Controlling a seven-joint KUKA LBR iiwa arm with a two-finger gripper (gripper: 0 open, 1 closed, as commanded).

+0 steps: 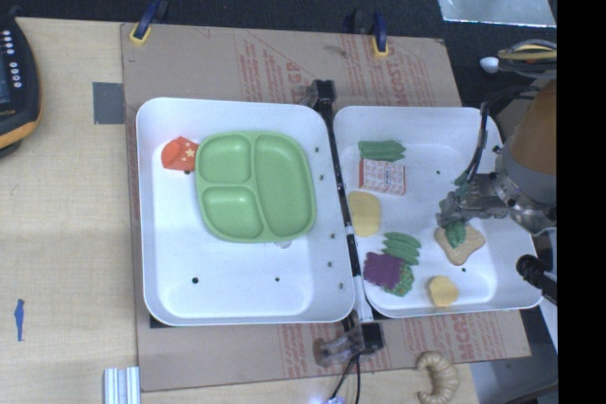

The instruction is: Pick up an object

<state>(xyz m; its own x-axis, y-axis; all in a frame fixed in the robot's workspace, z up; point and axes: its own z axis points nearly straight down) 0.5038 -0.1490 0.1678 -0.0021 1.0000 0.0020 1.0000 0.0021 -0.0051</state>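
Pincer: the grey two-finger pincer (458,215) is seen low in the right-hand shallow white plastic bin (431,123), at the end of the grey arm (530,167) reaching in from the right; whether it is spread or pressed together cannot be told.
Beneath the pincer: a small dark green piece (456,233) is seen just under the tip, touching or overlapping a tan, toast-shaped flat piece (463,246); a grasp on either cannot be confirmed.
Towards the near edge from the pincer: a small yellow rounded lump (442,290) is found close by, near the bin's front wall.
To the left of the pincer: a green pea-pod shape (401,246) is placed beside a purple bunch-shaped toy with a green base (386,272); a pale yellow oval piece (365,212) is set beyond them, by the bin's left wall.
To the left and further back: a white square packet with red print (383,176) is laid flat, and a dark green leafy piece (382,149) is seen just behind it.
Well apart to the left: the second shallow white plastic bin (237,298) is occupied by a light green three-compartment plastic tray (256,185), with a small red piece bearing a yellow mark (178,153) touching the tray's left edge.
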